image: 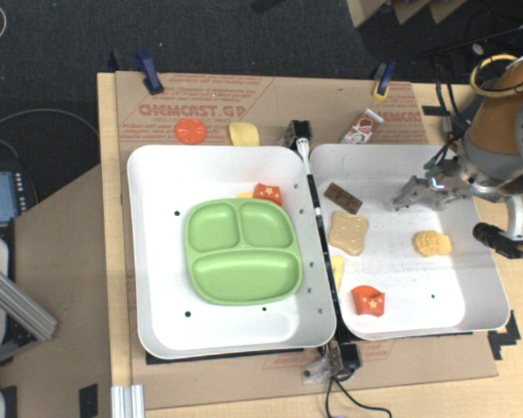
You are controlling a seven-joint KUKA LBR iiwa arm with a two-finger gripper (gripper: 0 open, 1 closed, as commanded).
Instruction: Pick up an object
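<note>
My gripper (429, 197) hangs over the far right part of the right bin (479, 307), its two grey fingers spread apart with nothing between them. A round yellow biscuit (432, 244) lies just in front of it, apart from the fingers. To the left of it in the same bin lie a brown chocolate bar (343, 198), a tan slice of toast (347, 233) and a red toy fruit (369, 300). A yellow piece (336, 271) sits against the bin's left wall.
The left bin (157, 190) bears a green divided plate (242, 251) with a red toy (268, 193) behind it. Behind the bins on the board lie an orange disc (190, 131), a yellow block (243, 134), a black item (299, 133) and a wrapped snack (360, 130).
</note>
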